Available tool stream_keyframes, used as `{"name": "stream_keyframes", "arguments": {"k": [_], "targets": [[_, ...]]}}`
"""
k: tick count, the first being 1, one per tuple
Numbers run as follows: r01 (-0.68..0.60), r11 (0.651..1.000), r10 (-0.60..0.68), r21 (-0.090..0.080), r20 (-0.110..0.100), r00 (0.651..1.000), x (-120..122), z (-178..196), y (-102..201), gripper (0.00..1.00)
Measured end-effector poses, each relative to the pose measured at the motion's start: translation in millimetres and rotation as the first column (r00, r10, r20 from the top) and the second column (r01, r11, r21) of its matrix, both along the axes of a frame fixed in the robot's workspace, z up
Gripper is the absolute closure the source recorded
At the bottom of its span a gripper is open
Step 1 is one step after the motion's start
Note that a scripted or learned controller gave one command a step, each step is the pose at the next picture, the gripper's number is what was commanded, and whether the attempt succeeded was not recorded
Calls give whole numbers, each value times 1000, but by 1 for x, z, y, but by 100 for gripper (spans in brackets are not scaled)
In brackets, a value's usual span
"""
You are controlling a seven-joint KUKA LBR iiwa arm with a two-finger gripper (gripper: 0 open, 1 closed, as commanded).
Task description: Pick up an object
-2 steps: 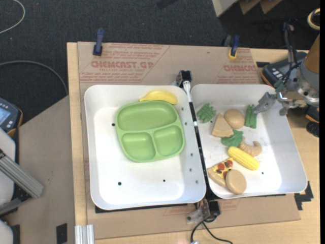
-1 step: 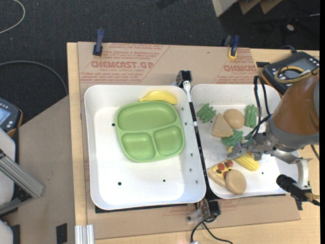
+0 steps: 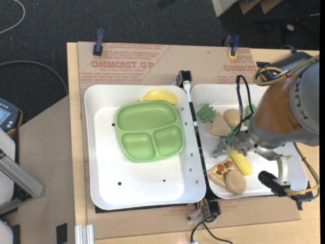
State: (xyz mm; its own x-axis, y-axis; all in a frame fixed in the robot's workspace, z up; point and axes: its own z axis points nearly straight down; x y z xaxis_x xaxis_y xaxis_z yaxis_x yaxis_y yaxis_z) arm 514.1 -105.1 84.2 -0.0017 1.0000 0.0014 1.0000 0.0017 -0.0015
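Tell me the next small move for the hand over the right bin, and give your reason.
Probably a short descent straight onto the corn cob. The hand sits low in the right bin, just above the cob's upper end, among crowded toy food: a pizza slice and a potato lie close below. A straight drop seems least likely to knock those.

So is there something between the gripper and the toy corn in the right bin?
Nothing visible separates them. The gripper is low in the right bin, right at the corn, with no other thing between. A slice of pizza and a potato lie close in front of the corn.
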Motion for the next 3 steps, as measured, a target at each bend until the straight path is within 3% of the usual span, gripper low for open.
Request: {"name": "stream_keyframes", "arguments": {"k": [1,2,3], "targets": [[3,1000,-3,-1,1,1000,-1,11,-1,100],[-1,1000,1,-3,15,1000,-34,194,12,100],[-1,1000,1,-2,7,1000,-34,241,33,100]]}}
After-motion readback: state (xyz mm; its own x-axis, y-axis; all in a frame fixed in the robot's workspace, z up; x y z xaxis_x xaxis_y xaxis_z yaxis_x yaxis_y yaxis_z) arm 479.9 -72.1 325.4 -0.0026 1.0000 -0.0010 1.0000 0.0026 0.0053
